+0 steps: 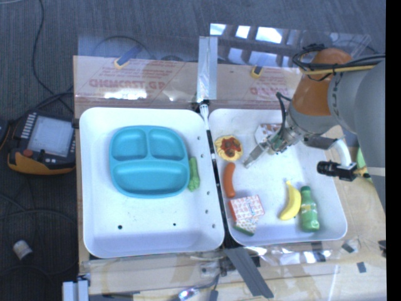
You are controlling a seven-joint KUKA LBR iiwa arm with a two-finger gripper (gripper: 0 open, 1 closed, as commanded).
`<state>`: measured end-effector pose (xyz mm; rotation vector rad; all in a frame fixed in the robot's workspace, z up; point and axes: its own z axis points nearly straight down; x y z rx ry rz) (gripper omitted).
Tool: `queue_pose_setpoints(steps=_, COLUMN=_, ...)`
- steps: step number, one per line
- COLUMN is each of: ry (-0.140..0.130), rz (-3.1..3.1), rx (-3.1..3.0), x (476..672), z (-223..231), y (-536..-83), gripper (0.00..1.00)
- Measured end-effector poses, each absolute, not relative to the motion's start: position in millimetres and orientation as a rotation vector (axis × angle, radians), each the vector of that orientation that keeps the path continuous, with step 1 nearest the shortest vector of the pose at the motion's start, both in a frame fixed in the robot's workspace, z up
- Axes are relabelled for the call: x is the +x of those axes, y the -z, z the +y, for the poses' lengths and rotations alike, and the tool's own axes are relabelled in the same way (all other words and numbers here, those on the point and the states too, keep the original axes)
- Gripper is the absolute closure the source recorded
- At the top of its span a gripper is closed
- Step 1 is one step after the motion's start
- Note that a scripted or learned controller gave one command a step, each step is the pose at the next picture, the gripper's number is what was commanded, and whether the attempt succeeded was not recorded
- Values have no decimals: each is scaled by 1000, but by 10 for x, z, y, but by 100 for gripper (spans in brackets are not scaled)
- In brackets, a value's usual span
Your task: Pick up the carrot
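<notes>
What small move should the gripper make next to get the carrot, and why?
Probably move the gripper toward the left wall of the right bin and the camera, until it is over the carrot. The carrot lies loose near that wall, below the small pizza, and the gripper is apart from it.

Orange carrot [230,179], blue plate [149,160] (yellow banana [289,202]).

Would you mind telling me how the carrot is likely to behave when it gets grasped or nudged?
The carrot looks like a smooth toy, so probably stiff, light and a bit slippery. Being long, narrow and rounded, it may roll sideways toward the bin wall if pushed. The pincer sits just above-right of it.
</notes>
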<state>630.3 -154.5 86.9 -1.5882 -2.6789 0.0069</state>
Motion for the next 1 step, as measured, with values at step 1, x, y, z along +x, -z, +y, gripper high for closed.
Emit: queue_pose_setpoints(steps=1, ry=-22, rz=-2660, rx=-1614, x=6601, z=-2133, y=-1223, gripper=0)
